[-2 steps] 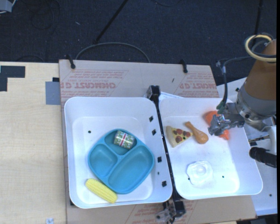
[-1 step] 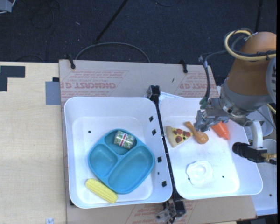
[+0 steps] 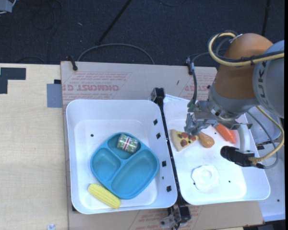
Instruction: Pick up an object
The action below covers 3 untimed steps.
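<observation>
From my remote station I see two shallow white bins side by side on the bench: the left white bin (image 3: 77, 128) and the right white bin (image 3: 249, 186). The grey arm with its orange band (image 3: 242, 61) reaches in from the right and covers the upper part of the right bin. Its two-finger gripper (image 3: 196, 127) hangs just above a flat toy pizza slice with red spots (image 3: 182, 140); the fingers are dark and small against the wrist, and I cannot tell how far apart they stand or whether anything is between them. Just beside the slice lies an orange-brown rounded toy (image 3: 206, 140), its shape hard to make out. An orange carrot-like toy (image 3: 226, 132) lies farther right, partly hidden under the wrist. A black cable fitting (image 3: 236, 155) crosses the bin's right side. Nearer the front sits a white round lid-like piece (image 3: 205, 176), faint against the white floor. In the left bin, a blue three-compartment plate (image 3: 127, 174) holds a small green-labelled can (image 3: 127, 143) on its side in the upper compartment; a yellow toy corn cob (image 3: 104, 195) touches the plate's lower left rim.
</observation>
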Each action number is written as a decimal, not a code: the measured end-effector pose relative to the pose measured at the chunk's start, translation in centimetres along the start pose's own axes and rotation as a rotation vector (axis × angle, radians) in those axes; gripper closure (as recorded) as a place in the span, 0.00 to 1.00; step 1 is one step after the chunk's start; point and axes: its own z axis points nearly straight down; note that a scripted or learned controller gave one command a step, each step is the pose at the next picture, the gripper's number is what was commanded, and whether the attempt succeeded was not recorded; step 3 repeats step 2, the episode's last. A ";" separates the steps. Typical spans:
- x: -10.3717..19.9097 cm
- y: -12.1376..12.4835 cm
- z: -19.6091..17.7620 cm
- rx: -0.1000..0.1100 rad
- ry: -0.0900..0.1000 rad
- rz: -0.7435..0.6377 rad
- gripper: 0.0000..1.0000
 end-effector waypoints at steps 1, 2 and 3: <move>5.0 1.8 -0.2 -0.003 -0.001 -0.001 1.00; 10.6 3.3 0.2 -0.002 0.000 -0.002 1.00; 10.6 3.3 0.2 -0.002 0.000 -0.002 1.00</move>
